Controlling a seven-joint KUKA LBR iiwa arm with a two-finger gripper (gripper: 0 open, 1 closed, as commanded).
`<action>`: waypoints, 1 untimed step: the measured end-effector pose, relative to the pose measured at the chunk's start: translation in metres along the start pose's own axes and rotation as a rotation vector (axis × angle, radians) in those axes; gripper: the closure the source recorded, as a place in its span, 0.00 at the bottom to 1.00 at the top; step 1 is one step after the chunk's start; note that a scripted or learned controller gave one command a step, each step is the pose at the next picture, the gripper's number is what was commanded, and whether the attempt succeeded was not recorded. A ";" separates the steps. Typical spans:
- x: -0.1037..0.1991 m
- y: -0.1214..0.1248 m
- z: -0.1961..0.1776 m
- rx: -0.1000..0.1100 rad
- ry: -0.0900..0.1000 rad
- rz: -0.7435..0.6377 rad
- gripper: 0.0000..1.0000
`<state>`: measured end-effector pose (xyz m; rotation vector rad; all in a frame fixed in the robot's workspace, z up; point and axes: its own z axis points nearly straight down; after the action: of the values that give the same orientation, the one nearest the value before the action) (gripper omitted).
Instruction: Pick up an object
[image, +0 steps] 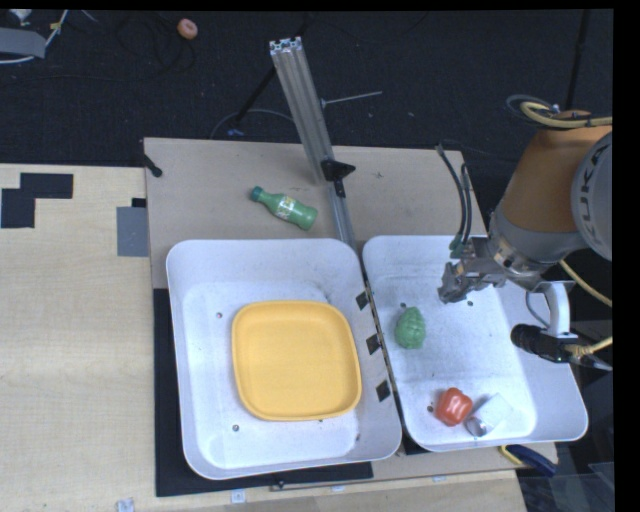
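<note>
Two shallow white bins sit side by side on the bench — the left bin (190, 300) bears a yellow plate (296, 360), and a green bottle (285, 207) lies on the board behind it. Over the right bin (520, 390) hangs the gripper (462, 285), its grip too small and dark to judge and nothing visibly in it — a green object (410, 328) lies just beside it, a red object (453, 406) and a clear item (488, 415) near the front rim.

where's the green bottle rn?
The green bottle lies on its side on the bench, outside both bins, just beyond the left bin holding the yellow plate.
</note>
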<state>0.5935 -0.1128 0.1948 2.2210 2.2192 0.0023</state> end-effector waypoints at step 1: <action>0.006 0.000 -0.049 -0.002 0.000 -0.001 1.00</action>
<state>0.5937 -0.1064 0.2438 2.2195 2.2189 0.0042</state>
